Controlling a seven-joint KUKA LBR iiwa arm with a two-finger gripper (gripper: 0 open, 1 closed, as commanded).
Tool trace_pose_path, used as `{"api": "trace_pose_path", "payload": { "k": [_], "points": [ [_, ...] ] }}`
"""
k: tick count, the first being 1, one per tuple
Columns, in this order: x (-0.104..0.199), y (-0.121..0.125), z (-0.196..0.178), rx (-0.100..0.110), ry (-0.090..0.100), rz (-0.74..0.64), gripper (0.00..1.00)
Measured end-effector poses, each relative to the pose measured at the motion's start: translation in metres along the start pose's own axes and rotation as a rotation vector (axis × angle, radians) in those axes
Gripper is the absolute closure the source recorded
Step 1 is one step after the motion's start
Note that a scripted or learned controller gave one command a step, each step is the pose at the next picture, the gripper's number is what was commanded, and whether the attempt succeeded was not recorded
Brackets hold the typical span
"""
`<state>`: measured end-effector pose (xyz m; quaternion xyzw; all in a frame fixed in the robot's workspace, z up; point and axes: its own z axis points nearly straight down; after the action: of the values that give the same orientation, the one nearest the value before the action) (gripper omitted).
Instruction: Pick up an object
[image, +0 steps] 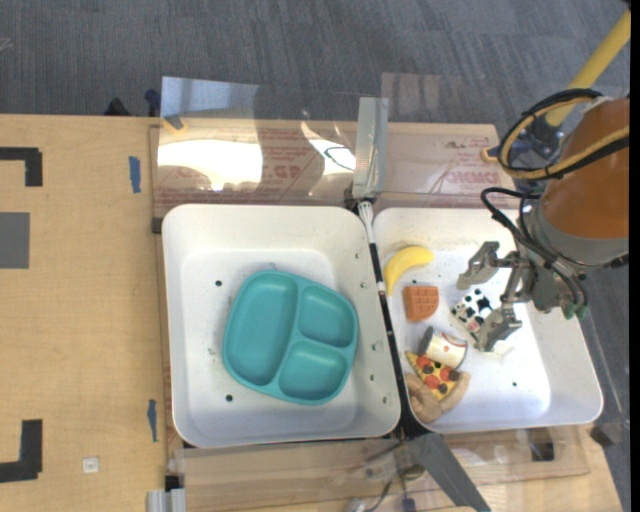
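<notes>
Grey carpet fills the top of the frame, and below it you see the table (70, 300), a tan board with black corner marks and blue tape pieces. At right of centre, locate the fingers (492, 300) of the gripper: they are spread apart, one prong near the upper left of the wrist and one lower down, with nothing between them. The lower fingertip sits just beside a small black-and-white spotted object (474, 305), which may be dice; contact cannot be confirmed. Moving outward, the grey wrist and the orange band (592, 175) of the arm enter from the right edge, with black and yellow cables looped above.

Note the right bin (560, 395), which holds the loose items. A yellow banana (406, 264) lies near its upper left corner. An orange block (421, 301) lies just below the banana. A small white cup-like item (442, 349) lies below that, touching a pizza slice toy (438, 382) near the bin's lower left.

Next, observe the left bin (190, 250), adjoining the right bin along a central seam. It carries a teal divided plate (290, 336) with three compartments, lying flat at the bin's centre. Clear plastic sheeting and cardboard stand behind both bins.
</notes>
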<state>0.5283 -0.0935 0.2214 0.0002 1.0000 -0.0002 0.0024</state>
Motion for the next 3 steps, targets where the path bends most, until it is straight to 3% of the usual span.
{"api": "trace_pose_path", "payload": {
  "k": [1,2,3],
  "points": [
    [-0.003,-0.002,0.09,-0.002,0.008,-0.06,0.0],
    [-0.048,-0.008,0.125,-0.001,-0.022,0.306,0.0],
    [-0.053,-0.009,0.11,0.001,-0.038,0.306,1.0]
  ]
}}
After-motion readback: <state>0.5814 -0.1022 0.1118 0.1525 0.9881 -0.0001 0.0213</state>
